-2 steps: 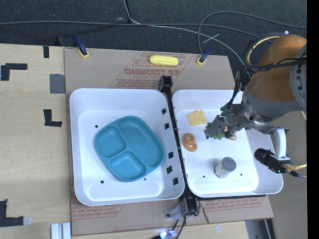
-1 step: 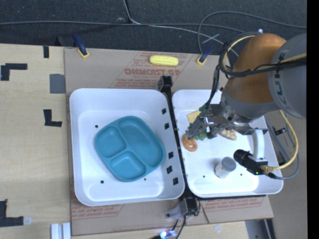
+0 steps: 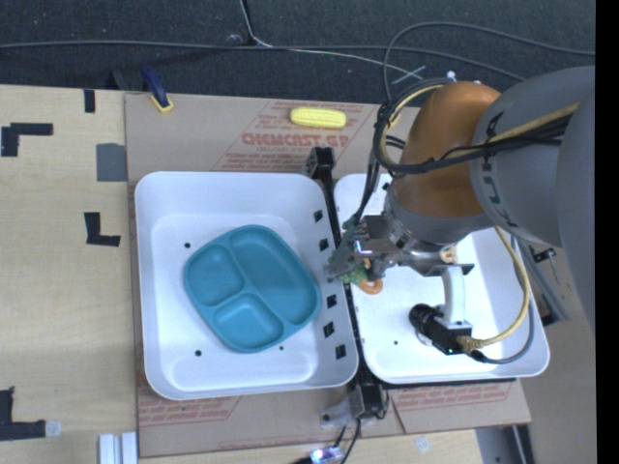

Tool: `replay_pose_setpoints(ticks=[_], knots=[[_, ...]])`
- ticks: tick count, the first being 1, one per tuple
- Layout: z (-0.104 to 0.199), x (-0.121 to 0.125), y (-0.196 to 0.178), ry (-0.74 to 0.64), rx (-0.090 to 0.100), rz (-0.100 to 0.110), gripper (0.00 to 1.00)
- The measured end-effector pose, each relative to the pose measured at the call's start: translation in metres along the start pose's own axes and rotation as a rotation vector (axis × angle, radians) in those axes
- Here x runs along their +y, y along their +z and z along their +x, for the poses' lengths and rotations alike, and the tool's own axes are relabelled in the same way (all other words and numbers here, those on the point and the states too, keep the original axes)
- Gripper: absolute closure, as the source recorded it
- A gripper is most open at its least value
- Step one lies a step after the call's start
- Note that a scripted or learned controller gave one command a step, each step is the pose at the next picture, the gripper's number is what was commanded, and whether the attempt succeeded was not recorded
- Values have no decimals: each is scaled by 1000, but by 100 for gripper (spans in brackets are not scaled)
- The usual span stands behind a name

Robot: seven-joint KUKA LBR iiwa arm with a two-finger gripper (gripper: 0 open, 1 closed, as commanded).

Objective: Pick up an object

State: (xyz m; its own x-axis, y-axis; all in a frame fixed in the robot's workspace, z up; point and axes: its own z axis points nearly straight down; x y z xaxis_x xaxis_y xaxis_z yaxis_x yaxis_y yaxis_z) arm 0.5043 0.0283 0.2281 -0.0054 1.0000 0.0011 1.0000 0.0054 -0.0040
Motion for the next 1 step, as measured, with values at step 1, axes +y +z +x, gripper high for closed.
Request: replay_pose_setpoints(ticks=[1], knots=[[56,-10,13,-1,0,0,100]])
